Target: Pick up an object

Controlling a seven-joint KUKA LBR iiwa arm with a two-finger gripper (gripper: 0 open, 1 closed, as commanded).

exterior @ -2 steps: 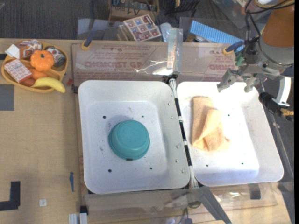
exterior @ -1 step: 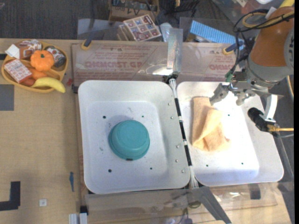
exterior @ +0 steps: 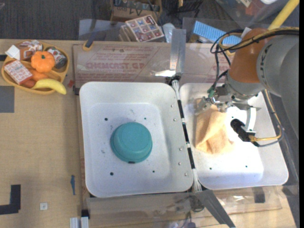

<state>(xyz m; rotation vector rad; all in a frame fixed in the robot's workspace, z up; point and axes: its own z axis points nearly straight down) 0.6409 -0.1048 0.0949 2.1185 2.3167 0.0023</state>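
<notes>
My hand sits at the top edge of the tan cloth in the right bin, grip state unclear; next, lift to check.

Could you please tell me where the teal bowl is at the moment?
The round teal plastic bowl sits upside down near the middle of the left shallow white bin, across the divider from the crumpled tan cloth.
</notes>
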